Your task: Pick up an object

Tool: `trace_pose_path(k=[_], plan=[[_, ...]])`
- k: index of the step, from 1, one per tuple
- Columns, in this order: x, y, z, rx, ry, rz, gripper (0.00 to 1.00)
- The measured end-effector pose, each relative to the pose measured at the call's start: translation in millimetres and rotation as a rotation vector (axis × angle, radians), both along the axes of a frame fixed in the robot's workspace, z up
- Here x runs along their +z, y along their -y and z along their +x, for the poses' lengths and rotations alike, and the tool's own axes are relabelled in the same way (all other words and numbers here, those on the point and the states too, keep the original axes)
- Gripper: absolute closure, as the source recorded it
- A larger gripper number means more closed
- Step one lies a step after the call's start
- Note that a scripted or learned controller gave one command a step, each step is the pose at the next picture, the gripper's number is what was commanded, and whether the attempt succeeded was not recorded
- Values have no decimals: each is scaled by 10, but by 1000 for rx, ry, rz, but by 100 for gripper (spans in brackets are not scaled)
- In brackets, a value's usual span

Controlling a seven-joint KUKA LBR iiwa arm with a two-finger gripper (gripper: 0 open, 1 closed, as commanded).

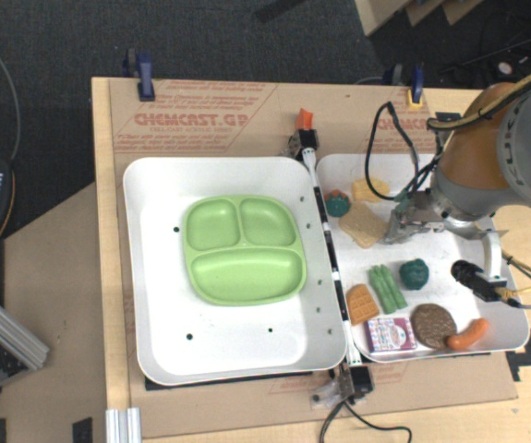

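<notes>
My gripper (402, 223) hangs low over the back half of the right bin (514, 332), at the right edge of a tan bread slice (361, 228). Whether it touches the slice I cannot tell. Behind the slice lie a yellow cheese piece (368, 190) and a small teal ball (338, 204). Nearer the front are green beans (387, 287), a dark teal lump (415, 272), an orange cracker (362, 303), a pink box (390, 333), a brown patty (432, 323) and an orange sausage (466, 335).
The left bin (154, 247) holds a green divided plate (243, 249). A black cable (376, 150) loops above the right bin's back. A black part (475, 279) on a white bracket juts in from the right. Clamps (141, 72) grip the board's far edge.
</notes>
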State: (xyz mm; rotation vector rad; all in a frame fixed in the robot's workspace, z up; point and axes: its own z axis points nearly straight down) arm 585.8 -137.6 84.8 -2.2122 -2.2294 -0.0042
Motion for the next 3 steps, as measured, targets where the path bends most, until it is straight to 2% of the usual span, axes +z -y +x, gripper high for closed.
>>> trace_pose_path(k=[1,2,3], plan=[[-1,52,-19,-7,-2,-2,0],[-3,325,-1091,-16,-9,-2,0],[86,585,-156,-5,8,-7,0]])
